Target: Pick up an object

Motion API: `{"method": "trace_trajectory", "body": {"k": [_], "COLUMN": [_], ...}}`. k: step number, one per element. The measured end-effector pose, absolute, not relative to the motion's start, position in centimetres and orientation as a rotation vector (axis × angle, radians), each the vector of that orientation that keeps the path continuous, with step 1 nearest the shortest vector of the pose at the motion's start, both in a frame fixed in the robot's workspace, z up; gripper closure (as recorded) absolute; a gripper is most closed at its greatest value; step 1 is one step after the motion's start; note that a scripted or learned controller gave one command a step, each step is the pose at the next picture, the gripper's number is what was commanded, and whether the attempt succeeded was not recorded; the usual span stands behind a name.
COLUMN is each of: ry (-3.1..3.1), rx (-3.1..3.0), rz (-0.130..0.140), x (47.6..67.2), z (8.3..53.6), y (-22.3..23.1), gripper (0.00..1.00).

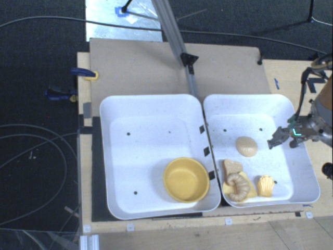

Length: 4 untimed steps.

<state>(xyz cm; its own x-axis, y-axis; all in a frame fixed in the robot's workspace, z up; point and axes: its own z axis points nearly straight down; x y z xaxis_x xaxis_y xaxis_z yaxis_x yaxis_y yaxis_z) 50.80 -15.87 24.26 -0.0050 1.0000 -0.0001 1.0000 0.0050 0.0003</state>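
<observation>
Here, in the camera view, the gripper (pixel 284 139) hangs over the right bin's (pixel 299 189) right side with its 2 fingers spread and nothing between them, while a pale round object (pixel 246 146) lies just left of it, apart from the fingers, and a yellow bowl (pixel 186 179) sits in the left bin (pixel 117 155).
</observation>
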Motion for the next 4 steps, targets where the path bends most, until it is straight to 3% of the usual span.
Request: {"method": "trace_trajectory", "body": {"k": [1, 3, 4], "ry": [2.226, 2.223, 2.223], "rx": [2.215, 2.224, 2.222], "rz": [0.002, -0.003, -0.001], "x": [50.8, 51.5, 51.5], "z": [24.3, 12.5, 8.9], "y": [-15.9, -16.8, -16.7], "gripper": [0.0, 0.0, 0.0]}}
